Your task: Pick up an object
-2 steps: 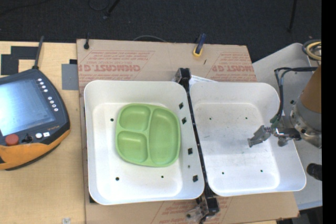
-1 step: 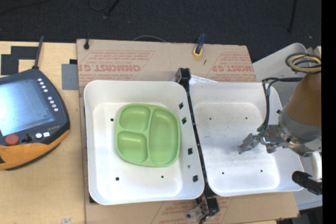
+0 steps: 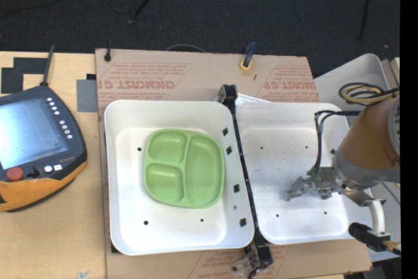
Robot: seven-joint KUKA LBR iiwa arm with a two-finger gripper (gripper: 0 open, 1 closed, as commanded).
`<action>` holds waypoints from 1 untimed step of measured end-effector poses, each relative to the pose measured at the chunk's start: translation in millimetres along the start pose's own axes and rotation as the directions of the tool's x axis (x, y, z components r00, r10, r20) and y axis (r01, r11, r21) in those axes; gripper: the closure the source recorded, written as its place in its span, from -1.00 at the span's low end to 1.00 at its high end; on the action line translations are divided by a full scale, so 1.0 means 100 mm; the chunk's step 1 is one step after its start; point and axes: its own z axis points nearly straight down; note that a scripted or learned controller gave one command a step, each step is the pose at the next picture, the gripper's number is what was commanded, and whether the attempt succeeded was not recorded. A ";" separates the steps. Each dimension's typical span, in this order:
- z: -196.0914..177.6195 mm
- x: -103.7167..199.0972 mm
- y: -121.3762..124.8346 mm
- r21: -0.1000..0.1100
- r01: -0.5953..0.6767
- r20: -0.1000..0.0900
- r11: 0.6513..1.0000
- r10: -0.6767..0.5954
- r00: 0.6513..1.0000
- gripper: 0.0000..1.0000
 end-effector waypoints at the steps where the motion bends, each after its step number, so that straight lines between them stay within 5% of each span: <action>1: -0.13 -0.03 0.00 -0.003 -0.008 0.001 1.000 0.008 1.000 1.00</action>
